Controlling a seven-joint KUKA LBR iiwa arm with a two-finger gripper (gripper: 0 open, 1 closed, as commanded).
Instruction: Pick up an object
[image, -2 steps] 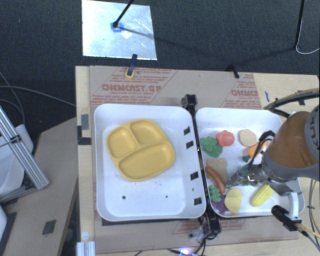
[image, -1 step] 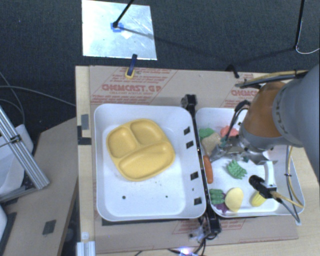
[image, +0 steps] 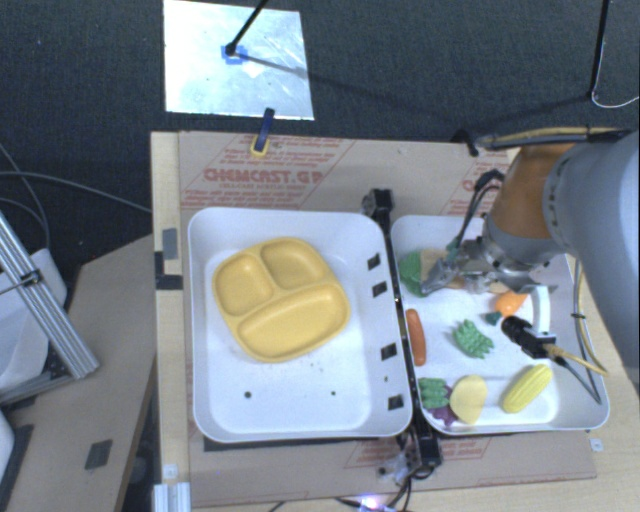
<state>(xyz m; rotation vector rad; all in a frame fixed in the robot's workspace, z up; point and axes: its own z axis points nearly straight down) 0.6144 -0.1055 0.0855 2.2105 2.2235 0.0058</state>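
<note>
2 shallow white bins rest side by side on the counter (image: 330, 150). Nearest, along the right bin's (image: 575, 415) front edge, lie a yellow plastic corn cob (image: 527, 387), a pale yellow lemon-shaped toy (image: 468, 397) and a green leafy piece (image: 433, 390). Mid-bin: a ridged green vegetable (image: 473, 339), an orange-red carrot stick (image: 417, 336) and a small orange piece (image: 510, 302). Farther back, the end effector (image: 437, 278) hangs low just beside a green leaf-shaped toy (image: 411, 269); whether it is open or closed cannot be judged. The left bin (image: 215, 415) carries a yellow 3-compartment plate (image: 281, 298). Step in hand: likely the approach. Next, the grasp must enclose the toy before lifting.
</note>
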